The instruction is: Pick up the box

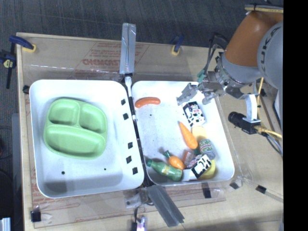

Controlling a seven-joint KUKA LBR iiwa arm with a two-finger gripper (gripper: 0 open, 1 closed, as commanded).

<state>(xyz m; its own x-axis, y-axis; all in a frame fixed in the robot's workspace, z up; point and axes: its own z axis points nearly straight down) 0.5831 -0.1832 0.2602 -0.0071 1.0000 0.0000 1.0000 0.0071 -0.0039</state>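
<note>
Seen from above, the bench [57,211] carries two white bins side by side, and the right bin [159,129] serves as the landmark. At its far right corner the gripper [196,93] hangs just over the rim, its two grey fingers [185,96] spread apart with nothing between them. Just below the fingertips, inside the right bin near its right wall, lies the box [194,113], a small carton with black-and-white cow patches, tilted and apart from the fingers. A second cow-patterned carton [202,165] rests at the near right corner of the same bin, leaning on a yellow piece [210,171]. An orange carrot [188,135] lies just beside the box, toward the bin's middle. A sausage [147,101] sits near the far left corner of the right bin. Along its near wall a green bottle [165,170] lies on its side, with a small orange vegetable [174,161] touching it. A striped can [207,147] lies between the carrot and the second carton. Left of the right bin, the left bin [48,182] holds a green divided tray [76,127].
</note>
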